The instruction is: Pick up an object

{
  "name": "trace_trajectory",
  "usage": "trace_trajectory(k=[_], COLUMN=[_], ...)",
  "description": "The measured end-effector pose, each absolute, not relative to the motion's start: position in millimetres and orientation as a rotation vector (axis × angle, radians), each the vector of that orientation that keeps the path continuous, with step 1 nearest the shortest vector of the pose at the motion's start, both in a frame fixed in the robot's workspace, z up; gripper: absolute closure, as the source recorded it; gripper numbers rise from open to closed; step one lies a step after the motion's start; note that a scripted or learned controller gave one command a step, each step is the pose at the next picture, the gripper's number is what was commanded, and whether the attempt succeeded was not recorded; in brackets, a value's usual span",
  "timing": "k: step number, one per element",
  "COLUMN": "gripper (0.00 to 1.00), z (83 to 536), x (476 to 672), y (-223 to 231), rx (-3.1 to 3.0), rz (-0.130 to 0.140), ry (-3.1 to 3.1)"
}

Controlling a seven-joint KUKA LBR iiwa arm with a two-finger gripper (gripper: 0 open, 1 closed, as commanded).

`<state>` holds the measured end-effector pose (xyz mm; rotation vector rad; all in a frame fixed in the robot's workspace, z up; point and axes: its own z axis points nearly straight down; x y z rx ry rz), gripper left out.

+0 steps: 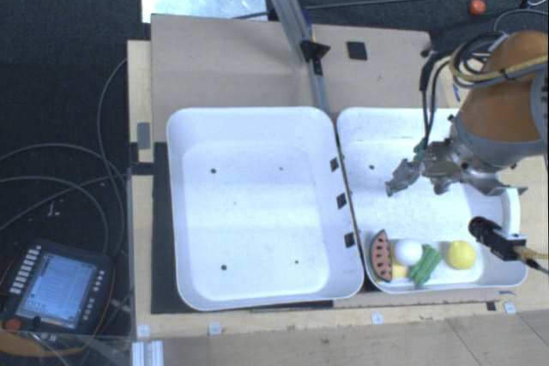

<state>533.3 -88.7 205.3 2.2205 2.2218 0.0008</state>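
In the right bin [360,133], the pincer [401,180] hangs over bare floor; whether it is released or clenched cannot be told. The toys lie along the near wall, toward the viewer from it: a watermelon slice [380,255], white ball [408,252], green piece [425,265] and lemon [461,254].

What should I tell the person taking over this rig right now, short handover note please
End effector: over the right bin, about mid-bin, nothing visibly held.
Objects: all in the right bin's near edge: watermelon slice, white ball, green piece, lemon.
Left bin: no task objects in it.
Done: nothing picked yet.
Left: descend on one object, grasp it, lift it out.
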Motion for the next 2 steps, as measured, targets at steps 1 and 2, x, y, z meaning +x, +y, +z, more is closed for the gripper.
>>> trace_trajectory(k=[1, 2], gripper=[0.00, 1.00], z=[274.3, 282.4], x=[564.2, 564.4], y=[-175.7, -171.9], rx=[2.222, 2.219], rz=[0.003, 0.002], ry=[2.211, 2.221])
